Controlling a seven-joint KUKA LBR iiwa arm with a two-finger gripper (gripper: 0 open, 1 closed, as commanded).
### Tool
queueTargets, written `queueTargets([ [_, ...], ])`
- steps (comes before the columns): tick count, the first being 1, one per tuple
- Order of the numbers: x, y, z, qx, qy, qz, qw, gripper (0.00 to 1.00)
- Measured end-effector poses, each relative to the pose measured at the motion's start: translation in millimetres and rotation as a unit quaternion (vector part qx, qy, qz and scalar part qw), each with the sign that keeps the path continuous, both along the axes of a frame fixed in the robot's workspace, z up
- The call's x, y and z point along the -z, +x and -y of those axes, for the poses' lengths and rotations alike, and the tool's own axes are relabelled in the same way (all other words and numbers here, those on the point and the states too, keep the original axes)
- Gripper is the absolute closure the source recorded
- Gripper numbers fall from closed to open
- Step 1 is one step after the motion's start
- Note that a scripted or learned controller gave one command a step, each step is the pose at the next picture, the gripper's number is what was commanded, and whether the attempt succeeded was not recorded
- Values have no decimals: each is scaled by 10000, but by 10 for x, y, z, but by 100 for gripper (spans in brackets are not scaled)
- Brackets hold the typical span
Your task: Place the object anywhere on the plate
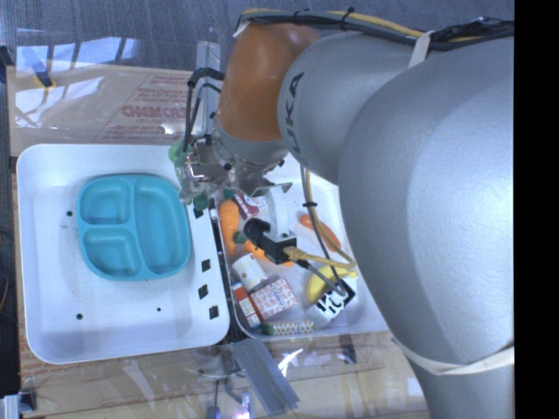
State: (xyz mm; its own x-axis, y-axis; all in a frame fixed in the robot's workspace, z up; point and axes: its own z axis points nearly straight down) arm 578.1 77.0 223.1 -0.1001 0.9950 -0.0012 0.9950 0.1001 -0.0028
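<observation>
Closest to the lens, the grey arm [437,190] hides the far and right sides of the right bin [365,319] from me. Its orange band [258,81] sits above the gripper [203,188], which hangs over the left edge of that bin, by the divide. The clutter of its own parts is such that I cannot tell whether it is released or clenched.

An orange carrot [229,221] lies just beside it, along the same edge. Near the front edge I make out a white bottle [249,273], a red-patterned box [275,297] and a yellow piece [327,278], partly under the arm. The blue plate [131,225] sits mid left bin [44,321], well apart from them.
</observation>
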Motion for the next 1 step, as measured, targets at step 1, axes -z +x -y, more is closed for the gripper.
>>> queueTargets([
  [1, 0, 0, 0, -2, -1, -1, 10000, 0],
])
